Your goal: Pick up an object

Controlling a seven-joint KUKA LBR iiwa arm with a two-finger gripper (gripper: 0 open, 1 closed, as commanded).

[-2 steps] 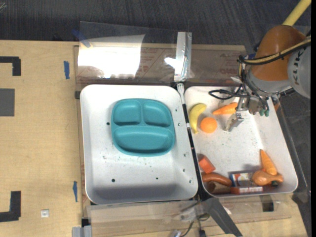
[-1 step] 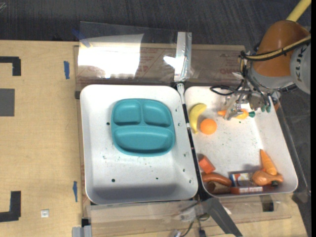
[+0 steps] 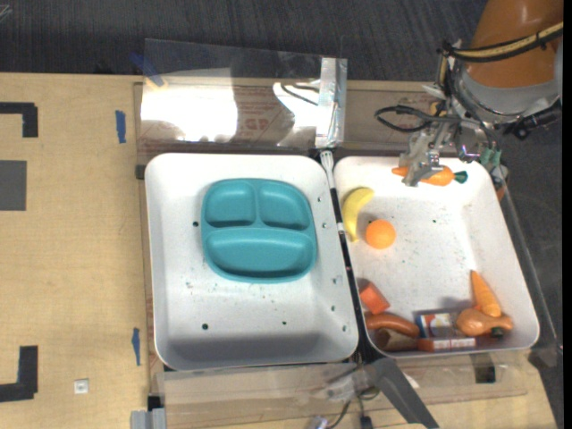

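Left of frame: tan bench (image 3: 71,266) with black corner marks and strips of blue tape; a clear plastic sheet (image 3: 237,101) stands behind the bins, upper centre.

Left bin (image 3: 170,329), white, centre of frame; holds one teal divided plate (image 3: 259,229) with three compartments, lying flat toward the bin's upper middle; dark specks on the bin floor around it.

Right bin (image 3: 447,239), white, right of centre; one yellow banana (image 3: 356,210) against its left wall; one orange ball (image 3: 381,234) just right of the banana, nearly touching; at the lower edge a crowded row: one orange-red block (image 3: 373,298) lower left, one brown sausage-like piece (image 3: 393,325) beneath it, one small box (image 3: 435,323) with a red and white label, print too small to read, one orange pear-shaped piece (image 3: 483,322), one carrot (image 3: 483,294) leaning above it.

Upper right: arm (image 3: 518,34), orange dome and grey wrist, cables looping, reaches down over the right bin's upper rim; gripper (image 3: 420,170) points down-left at the bin's upper wall; a small carrot with green end (image 3: 438,177) lies right at its fingertips, touching or just beside; cannot tell whether it sits between the fingers, nor how wide they stand.
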